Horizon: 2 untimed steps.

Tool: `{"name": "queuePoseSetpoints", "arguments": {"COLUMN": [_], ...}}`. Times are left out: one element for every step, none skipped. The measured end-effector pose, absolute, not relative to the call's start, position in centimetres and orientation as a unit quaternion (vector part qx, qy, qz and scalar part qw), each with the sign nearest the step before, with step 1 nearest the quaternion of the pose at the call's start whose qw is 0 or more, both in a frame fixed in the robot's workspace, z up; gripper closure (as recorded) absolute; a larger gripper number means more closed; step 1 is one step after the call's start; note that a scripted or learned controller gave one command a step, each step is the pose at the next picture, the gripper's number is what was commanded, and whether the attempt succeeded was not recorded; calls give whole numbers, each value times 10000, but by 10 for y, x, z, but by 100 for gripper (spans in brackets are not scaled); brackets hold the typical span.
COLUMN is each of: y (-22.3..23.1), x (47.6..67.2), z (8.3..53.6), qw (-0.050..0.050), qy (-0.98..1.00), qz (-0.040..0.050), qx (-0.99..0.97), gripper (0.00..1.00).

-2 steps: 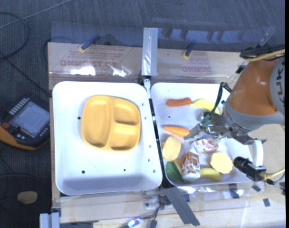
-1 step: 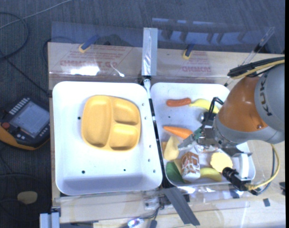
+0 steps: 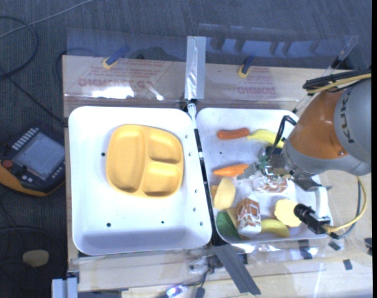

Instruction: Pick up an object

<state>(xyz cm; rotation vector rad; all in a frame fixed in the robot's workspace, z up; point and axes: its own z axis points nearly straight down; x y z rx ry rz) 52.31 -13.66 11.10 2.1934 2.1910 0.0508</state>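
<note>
- In the right bin (image 3: pixel 204 143), the arm (image 3: pixel 325 135) reaches in from the right, and its gripper (image 3: pixel 270 166) hangs low over the middle of the clutter.
- The gripper sits above a small red-and-white packet (image 3: pixel 272 185), with a carrot (image 3: pixel 230 170) just to its left; whether it touches either, I cannot tell.
- Whether the jaws are wide or narrow cannot be told; the wrist hides them, and nothing is seen held.
- Things to pick all lie in this bin: a sausage (image 3: pixel 232 133) and a banana (image 3: pixel 263 136) near the far wall, the carrot mid-bin, a pale potato (image 3: pixel 224 193), a brown-and-white carton (image 3: pixel 248 215), a yellow slice (image 3: pixel 286 212) and a green piece (image 3: pixel 224 223) toward the near wall.
- The left bin (image 3: pixel 89 228) holds a yellow tray (image 3: pixel 144 160), well apart from the gripper.
- To do the step well, I judge the packet or the carrot the closest target: centre the jaws on one item, across its narrow side, so neighbours are not caught.
- The near-wall items touch one another, so a grasp there risks a jam or a double pick.
- Go straight down, close firmly, then lift vertically and check that the item rises with the gripper.
</note>
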Motion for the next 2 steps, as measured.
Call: {"name": "queuePoseSetpoints", "arguments": {"y": [-123,-125], "x": [603,657], "z": [110,110], "qw": [234,-136], "qy": [6912,6960], "qz": [120,-164], "qx": [7222,7177], "gripper": [0,0]}}
